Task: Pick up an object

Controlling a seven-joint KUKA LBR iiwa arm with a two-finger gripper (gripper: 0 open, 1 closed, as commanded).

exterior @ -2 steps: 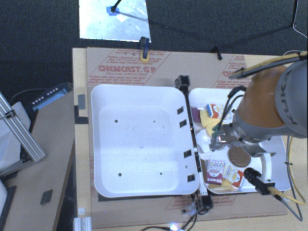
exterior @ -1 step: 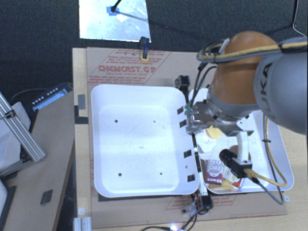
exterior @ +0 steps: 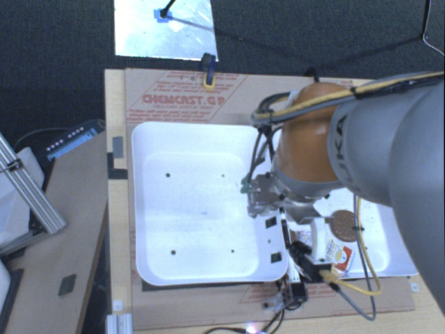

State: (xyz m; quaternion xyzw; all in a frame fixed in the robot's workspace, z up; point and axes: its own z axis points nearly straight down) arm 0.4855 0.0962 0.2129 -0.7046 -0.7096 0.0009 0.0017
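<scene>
My gripper (exterior: 270,207) hangs below the orange wrist band, over the left edge of the right bin (exterior: 389,256), close to the wall it shares with the left bin. The arm hides much of the right bin. Just right of the gripper, on the right bin's floor, a round brown disc (exterior: 343,224) lies flat. A small white packet with a red and orange print (exterior: 336,254) lies right in front of the disc, touching or nearly touching it. I see nothing held under the gripper.
The left bin (exterior: 149,186) is a shallow white tray with small dark dots on its floor. Both bins rest on a cardboard sheet (exterior: 184,96). A shiny metal plate (exterior: 163,19) lies beyond the bench at the back.
</scene>
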